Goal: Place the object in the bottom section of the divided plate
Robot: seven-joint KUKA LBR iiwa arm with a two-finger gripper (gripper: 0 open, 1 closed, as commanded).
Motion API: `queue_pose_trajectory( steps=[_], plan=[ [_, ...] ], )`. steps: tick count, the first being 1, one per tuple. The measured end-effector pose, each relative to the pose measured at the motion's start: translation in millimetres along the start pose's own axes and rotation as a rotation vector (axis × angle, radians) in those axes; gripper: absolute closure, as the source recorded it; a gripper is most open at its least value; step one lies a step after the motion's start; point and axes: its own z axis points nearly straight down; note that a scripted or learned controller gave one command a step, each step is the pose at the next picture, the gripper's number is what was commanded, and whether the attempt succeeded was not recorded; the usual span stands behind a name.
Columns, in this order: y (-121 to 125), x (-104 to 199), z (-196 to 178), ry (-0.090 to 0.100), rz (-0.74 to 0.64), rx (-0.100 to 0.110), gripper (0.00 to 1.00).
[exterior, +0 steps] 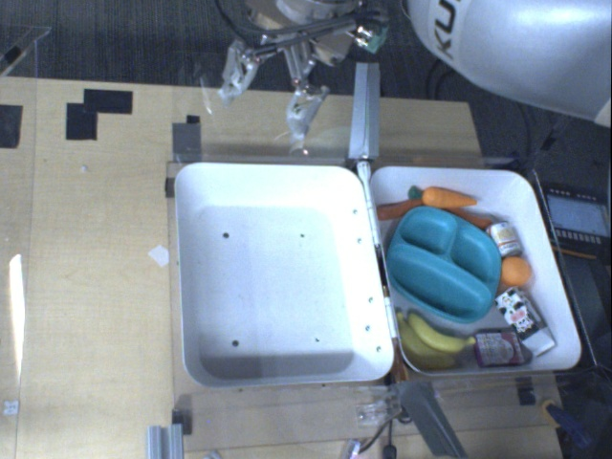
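Gripper [268, 89] hangs above the far edge of the left bin [191, 285], fingers spread apart, nothing between them. Blue divided plate [446, 261] sits in the right bin [566, 323], ringed by carrot [448, 197], banana [428, 338] and orange [515, 272]; which one is meant is unclear. Judged step: pre-grasp; next, cross to the right bin, descend, close on one item.

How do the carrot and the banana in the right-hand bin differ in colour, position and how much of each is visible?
The carrot is orange; the banana is yellow. The carrot lies at the far side of the right bin, above the blue divided plate; the banana lies at the near side, below it. The carrot shows almost whole, while the plate's edge partly covers the banana. Both are food-shaped items resting beside the plate, not in it.
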Motion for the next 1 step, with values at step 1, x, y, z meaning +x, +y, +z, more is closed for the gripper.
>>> queue_pose_trajectory(
  steps=[1],
  plan=[
    [0.0, 0.0, 0.0, 0.0, 0.0, 0.0, 0.0]
  ],
)
